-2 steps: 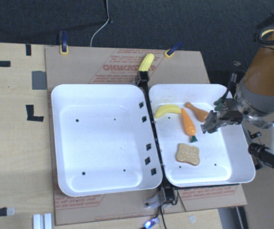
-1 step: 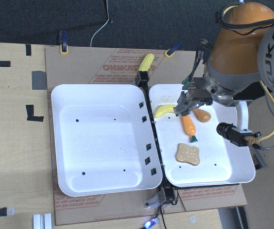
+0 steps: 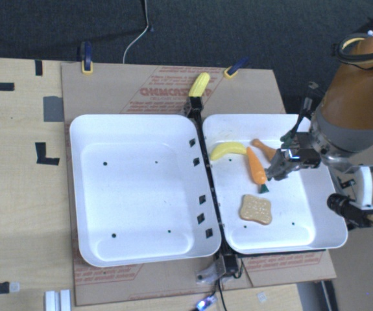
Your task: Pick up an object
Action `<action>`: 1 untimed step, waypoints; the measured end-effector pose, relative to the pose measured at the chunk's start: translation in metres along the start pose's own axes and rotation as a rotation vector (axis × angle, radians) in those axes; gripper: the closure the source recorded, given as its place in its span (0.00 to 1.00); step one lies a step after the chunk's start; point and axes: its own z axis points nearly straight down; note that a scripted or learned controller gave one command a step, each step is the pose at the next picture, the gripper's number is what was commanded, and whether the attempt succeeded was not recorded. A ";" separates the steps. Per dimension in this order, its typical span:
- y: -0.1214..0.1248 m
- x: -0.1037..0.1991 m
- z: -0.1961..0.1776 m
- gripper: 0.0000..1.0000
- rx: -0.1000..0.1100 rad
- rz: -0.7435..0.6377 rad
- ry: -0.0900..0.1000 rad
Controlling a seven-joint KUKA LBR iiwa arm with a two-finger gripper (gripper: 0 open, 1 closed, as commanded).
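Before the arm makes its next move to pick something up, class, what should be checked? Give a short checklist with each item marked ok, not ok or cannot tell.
1. Objects within the right bin: banana, carrot and toast slice all lie inside it: ok.
2. Gripper positioned over that bin, just right of the carrot: ok.
3. Something already held: cannot tell.
4. Carrot free of neighbours: its upper end lies close to the banana tip; contact cannot tell.
5. Toast slice lying apart from the other items: ok.
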 end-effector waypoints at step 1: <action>0.036 0.076 0.004 1.00 -0.003 -0.014 0.004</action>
